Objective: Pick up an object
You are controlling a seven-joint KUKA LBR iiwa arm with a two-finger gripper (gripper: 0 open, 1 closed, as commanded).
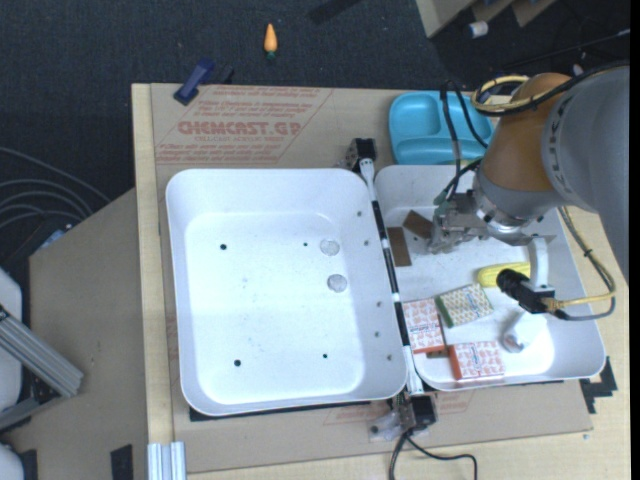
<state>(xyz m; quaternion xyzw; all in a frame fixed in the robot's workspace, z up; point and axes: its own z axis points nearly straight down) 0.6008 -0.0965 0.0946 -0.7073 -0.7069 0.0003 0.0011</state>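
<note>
My gripper (447,234) is down inside the right bin (575,353), near its upper left part, under the grey and orange arm. A brown flat piece (417,228) lies just left of it, with another brown strip (400,248) by the bin's left wall. Lower in the bin lie a yellow object (497,274), a green-patterned packet (464,304), a red-and-white packet (424,326) and another red-and-white packet (477,361). A small grey round object (513,343) sits near them. The arm hides the bin's upper right part.
The left bin (190,268) holds two small clear round pieces (333,265). A light blue tray (425,128) stands behind the right bin. Cables loop round the arm at the right. A blue item (193,82) and an orange item (270,38) lie beyond the bench.
</note>
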